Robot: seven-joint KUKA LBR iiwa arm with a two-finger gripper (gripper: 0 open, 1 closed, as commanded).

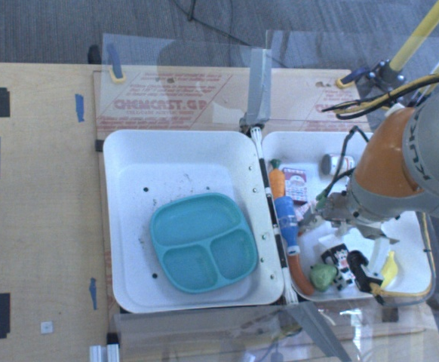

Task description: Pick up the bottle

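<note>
The bottle [286, 221], blue with an orange cap, lies flat along the right bin's [423, 243] left wall, at about nine o'clock from the gripper [339, 216]. I cannot tell how the gripper is set; the wrist hides it. The bottle sits tight against the wall, so a finger could strike the rim, or close on the card [295, 183] or the green lump [323, 277] nearby. The left bin [129, 172] holds a teal tray [204, 242]. Pale wooden bench [31, 202], grey carpet behind.
</note>
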